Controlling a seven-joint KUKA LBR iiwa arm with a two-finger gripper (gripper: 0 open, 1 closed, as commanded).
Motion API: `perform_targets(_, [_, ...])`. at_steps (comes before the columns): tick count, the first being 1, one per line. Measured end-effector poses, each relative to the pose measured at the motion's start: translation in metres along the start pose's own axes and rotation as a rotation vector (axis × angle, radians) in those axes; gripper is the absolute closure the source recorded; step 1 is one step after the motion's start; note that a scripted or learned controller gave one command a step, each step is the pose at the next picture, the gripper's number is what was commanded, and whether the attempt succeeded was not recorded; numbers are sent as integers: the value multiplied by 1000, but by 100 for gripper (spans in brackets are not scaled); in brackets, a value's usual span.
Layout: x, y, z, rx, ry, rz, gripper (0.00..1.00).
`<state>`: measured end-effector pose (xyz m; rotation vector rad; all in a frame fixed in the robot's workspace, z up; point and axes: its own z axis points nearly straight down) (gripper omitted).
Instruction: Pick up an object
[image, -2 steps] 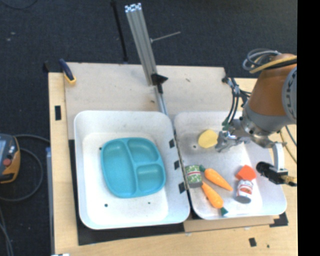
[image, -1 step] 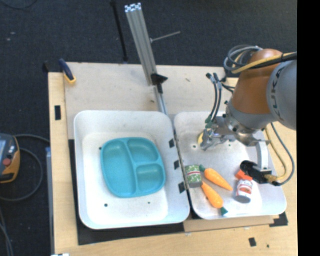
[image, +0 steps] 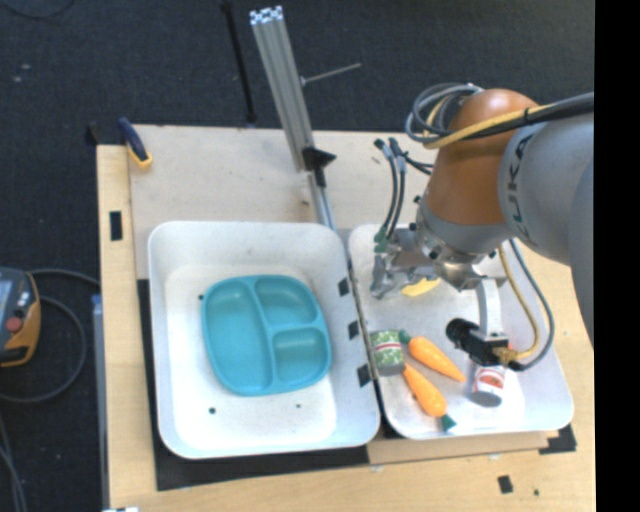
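My gripper (image: 384, 280) hangs over the far left part of the right bin (image: 545, 400), close to the wall between the two bins. Nothing shows in its grasp. A yellow banana-like piece (image: 423, 289) lies just to its right, partly under the wrist. Closer to the front lie a small green can (image: 387, 350), two orange carrots (image: 435, 358) (image: 425, 392) and a red and white can (image: 487, 384) on its side.
The left bin (image: 180, 420) holds a teal divided plate (image: 266, 332). A slanted aluminium post (image: 290, 100) rises behind the bins. The grey and orange arm covers the back of the right bin.
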<state>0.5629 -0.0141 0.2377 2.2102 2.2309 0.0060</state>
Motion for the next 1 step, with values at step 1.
perform_targets(1, [58,-11,-10,0,0,0,100])
